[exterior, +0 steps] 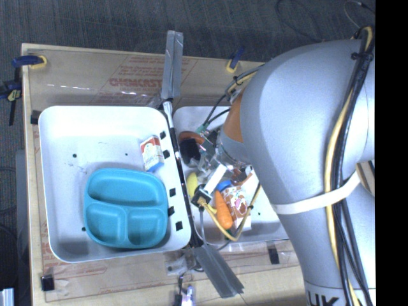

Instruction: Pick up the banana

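A bit of the yellow banana [192, 184] shows in the right bin [268, 223], against its left wall. The rest of it is hidden under the gripper. The gripper [205, 166] hangs low in that bin, right over and beside the banana. The arm's big grey body covers most of the bin. Whether the gripper touches the banana is not visible.
In the right bin lie an orange carrot [223, 213], a printed snack packet [238, 200], a blue item [225, 185] and a dark round thing [189, 147]. The left bin [76, 132] holds a blue divided tray [127, 208] and a small carton [150, 153].
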You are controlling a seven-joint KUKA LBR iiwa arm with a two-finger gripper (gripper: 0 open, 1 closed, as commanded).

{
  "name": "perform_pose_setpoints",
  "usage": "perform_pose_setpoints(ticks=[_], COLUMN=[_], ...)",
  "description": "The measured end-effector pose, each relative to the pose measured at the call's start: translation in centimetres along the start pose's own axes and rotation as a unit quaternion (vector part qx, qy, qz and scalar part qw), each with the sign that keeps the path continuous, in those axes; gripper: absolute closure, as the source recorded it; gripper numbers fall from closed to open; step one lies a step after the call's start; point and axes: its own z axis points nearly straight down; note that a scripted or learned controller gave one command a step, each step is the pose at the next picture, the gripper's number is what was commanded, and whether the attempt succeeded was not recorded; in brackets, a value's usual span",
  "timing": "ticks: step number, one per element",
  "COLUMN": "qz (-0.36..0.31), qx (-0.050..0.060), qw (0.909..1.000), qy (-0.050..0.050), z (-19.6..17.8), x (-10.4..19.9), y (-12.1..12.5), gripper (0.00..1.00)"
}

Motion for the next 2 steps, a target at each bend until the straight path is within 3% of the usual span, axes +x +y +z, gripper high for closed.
perform_pose_setpoints(ticks=[1, 2], qz=[0.272, 0.268], qx=[0.002, 0.001], qw=[0.9624, 0.9635], qy=[0.0, 0.001], z=[0.0, -10.1], x=[0.0, 7.6], y=[3.0, 5.4], gripper=[1.0, 1.0])
